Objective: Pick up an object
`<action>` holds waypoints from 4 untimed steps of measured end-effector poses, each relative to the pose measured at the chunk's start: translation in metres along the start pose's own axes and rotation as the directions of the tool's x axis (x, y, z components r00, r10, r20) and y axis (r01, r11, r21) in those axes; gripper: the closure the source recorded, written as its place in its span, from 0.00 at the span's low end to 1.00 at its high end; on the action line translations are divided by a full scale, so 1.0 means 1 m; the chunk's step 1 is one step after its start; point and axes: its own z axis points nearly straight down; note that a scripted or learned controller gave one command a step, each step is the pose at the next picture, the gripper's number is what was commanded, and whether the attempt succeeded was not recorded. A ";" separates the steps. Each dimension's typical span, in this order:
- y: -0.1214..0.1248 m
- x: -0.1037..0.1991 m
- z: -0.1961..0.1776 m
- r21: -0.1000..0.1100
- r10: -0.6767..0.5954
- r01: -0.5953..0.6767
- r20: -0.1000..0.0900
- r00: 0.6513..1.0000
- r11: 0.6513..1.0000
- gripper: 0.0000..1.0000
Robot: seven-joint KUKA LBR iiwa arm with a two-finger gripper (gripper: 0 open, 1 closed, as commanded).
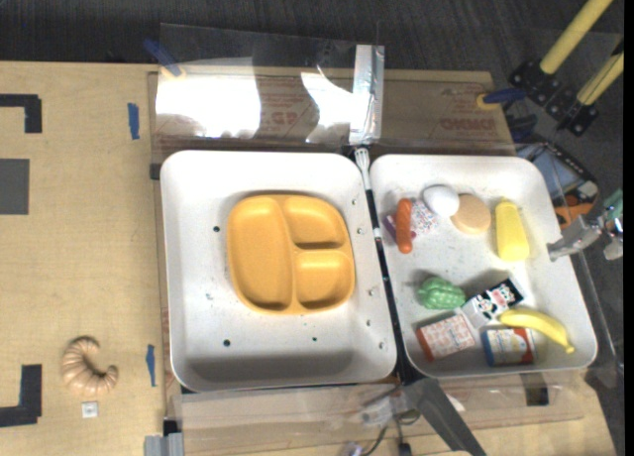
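The right bin (555, 191) holds several toy foods. Along its back lie an orange-red carrot (403, 225), a white egg (440, 199), a tan bun (473, 215) and a yellow block (511, 231). Toward the front lie a green vegetable (440, 293), a black-and-white carton (493, 299), a banana (540, 326), a red-edged box (447, 336) and a can (507, 346). My gripper (575, 241) shows at the bin's right rim, just right of the yellow block, with nothing seen held in it.
The left bin (188, 246) holds a yellow divided plate (290, 250). A croissant toy (89, 366) lies on the bench at lower left. A clear plastic sheet (267, 97) stands behind the bins. Yellow-handled tools (584, 18) lie at upper right.
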 end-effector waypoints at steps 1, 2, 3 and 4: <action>-0.003 0.013 0.113 0.010 0.439 -0.439 0.000 0.899 0.899 0.00; 0.004 0.033 0.162 -0.013 0.611 -0.611 -0.009 0.792 0.792 0.00; 0.013 0.035 0.181 -0.044 -0.005 0.006 0.014 1.000 0.999 0.00; 0.028 0.034 0.191 -0.015 -0.412 0.412 0.013 0.911 0.911 0.00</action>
